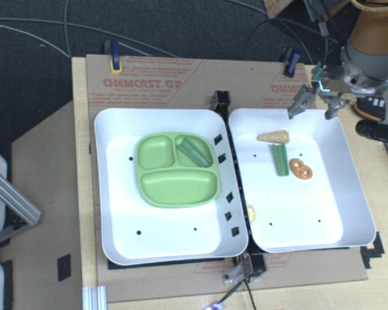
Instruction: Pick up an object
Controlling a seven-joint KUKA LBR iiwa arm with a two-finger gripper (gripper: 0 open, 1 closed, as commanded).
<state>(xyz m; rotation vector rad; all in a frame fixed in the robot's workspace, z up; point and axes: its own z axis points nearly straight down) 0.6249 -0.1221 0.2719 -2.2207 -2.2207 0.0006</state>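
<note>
While gripper (315, 104) hangs at upper right of frame over right bin's (349, 192) far rim, fingers spread, grasping nothing: cone (273, 136) tan, cucumber (281, 159) green, pretzel (301, 169) orange-brown, clustered in bin's upper middle, clear of walls. Bin's lower half bare. Left bin (116, 231) holds green plate (171, 186).

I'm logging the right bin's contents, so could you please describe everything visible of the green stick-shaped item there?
The green stick is a smooth, plain rod, probably a plastic toy vegetable. It lies flat on the floor of the right bin, running nearly straight up and down the view. Its upper end meets or nearly meets the tan cone-shaped piece; the pretzel lies just beside it, apart.
</note>
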